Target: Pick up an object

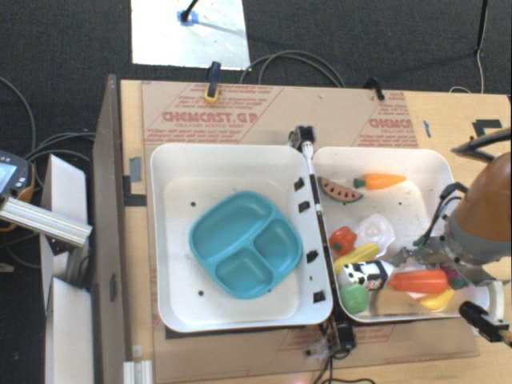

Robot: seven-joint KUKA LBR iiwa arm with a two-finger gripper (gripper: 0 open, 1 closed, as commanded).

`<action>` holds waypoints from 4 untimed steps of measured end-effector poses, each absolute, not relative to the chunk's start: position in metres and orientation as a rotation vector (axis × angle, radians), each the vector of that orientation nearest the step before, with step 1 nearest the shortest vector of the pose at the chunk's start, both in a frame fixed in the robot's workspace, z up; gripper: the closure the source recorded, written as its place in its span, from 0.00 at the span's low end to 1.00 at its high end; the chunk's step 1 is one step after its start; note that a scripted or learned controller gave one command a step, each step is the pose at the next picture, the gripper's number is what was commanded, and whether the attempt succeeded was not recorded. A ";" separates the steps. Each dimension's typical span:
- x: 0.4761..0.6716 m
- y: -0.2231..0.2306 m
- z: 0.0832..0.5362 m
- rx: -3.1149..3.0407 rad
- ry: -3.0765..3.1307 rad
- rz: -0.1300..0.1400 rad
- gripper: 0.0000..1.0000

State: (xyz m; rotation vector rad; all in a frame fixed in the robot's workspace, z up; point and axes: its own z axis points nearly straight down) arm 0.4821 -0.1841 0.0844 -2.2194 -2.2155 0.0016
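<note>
Cardboard bench (240, 106) on dark carpet (64, 22)

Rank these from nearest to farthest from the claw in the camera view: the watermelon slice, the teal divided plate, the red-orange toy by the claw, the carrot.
The claw sits low in the right bin.
1. Red-orange toy, just below the claw.
2. Carrot, at the right bin's far side.
3. Watermelon slice, upper left of the right bin; close to the carrot's rank.
4. Teal divided plate, in the left bin.

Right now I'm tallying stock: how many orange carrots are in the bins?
1. The carrot lies near the far edge of the right bin, beside the watermelon slice. Another could hide beneath the arm.
</note>
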 end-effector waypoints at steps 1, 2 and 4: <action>0.488 -0.186 0.096 -2.225 -2.226 -0.003 1.00; 0.487 -0.139 0.112 -2.213 -2.230 -0.004 1.00; 0.489 -0.141 0.133 -2.217 -2.232 -0.008 1.00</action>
